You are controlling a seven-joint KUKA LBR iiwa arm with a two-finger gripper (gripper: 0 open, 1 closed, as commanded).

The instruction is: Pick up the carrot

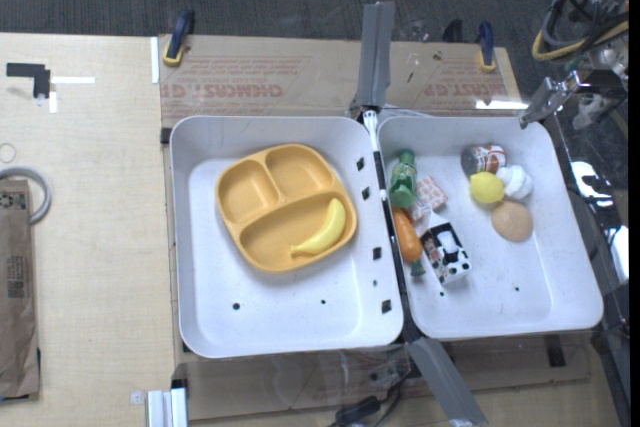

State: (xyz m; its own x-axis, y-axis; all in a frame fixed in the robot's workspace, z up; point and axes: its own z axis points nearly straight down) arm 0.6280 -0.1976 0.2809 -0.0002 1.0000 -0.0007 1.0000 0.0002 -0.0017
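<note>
The carrot [405, 236] is small and orange. It lies in the right bin [520, 310], close against that bin's left wall and pointing toward the front. A green bottle [402, 177] lies just behind it, and a black-and-white toy [446, 254] rests right beside its front end. A pale wrapped packet [430, 193] touches the bottle's right side.
Further right in the same bin are a yellow lemon [486, 188], a small can [483, 158], a white piece [515, 180] and a tan egg-shaped thing [512, 221]. The left bin [260, 315] bears a yellow divided plate [260, 190] with a banana [322, 228]. Cables [580, 5] hang at top right.
</note>
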